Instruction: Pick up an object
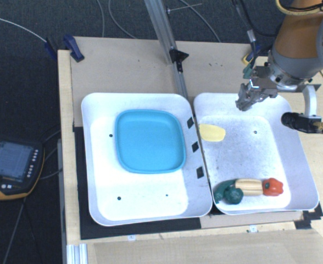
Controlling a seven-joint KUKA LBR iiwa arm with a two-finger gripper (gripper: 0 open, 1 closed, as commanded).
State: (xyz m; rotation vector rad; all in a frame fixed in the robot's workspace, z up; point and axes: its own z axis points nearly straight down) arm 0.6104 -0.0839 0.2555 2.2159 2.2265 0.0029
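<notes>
In the right bin [293, 164] a flat yellow piece [212, 132] lies near the left wall. Along the bin's front edge sit a dark green item [228, 193], a tan stick-shaped item [248, 187] and a red item [272, 187], touching in a row. My gripper [246, 103] hangs over the bin's far edge, above and to the right of the yellow piece, well clear of the front row. Nothing shows between its fingers.
The left bin [95, 164] holds a blue square plate [150, 141]. A metal pole [162, 21] rises from behind the gap between the bins. A black fixture [301, 121] juts over the right bin's right rim. A handheld controller [10, 165] lies off the bench, left.
</notes>
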